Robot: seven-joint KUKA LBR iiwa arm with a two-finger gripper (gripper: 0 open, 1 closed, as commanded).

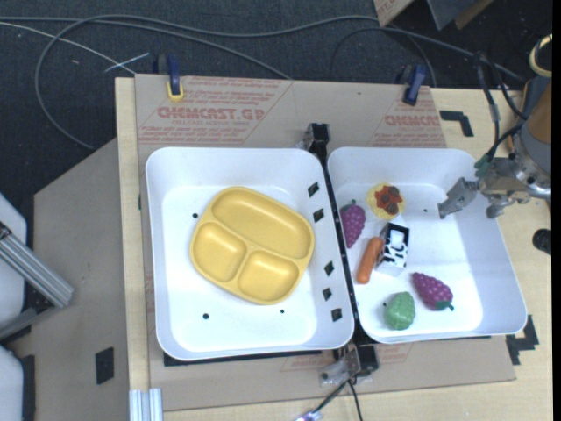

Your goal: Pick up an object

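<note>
Fingers spread apart, grasping nothing, above the right bin's far right side.

Well apart from the nearest pick, the purple grapes near the front edge. Crowded beside: green piece, carrot, black-and-white block. Likely to glance off rounded fruit or clip the bin wall.

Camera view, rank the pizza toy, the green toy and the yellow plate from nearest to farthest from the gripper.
Measured from the gripper at the right bin's upper right:
1. Pizza toy, at the top of the right bin, nearest.
2. Green toy, at the right bin's front edge.
3. Yellow plate, in the left bin, farthest.
</note>
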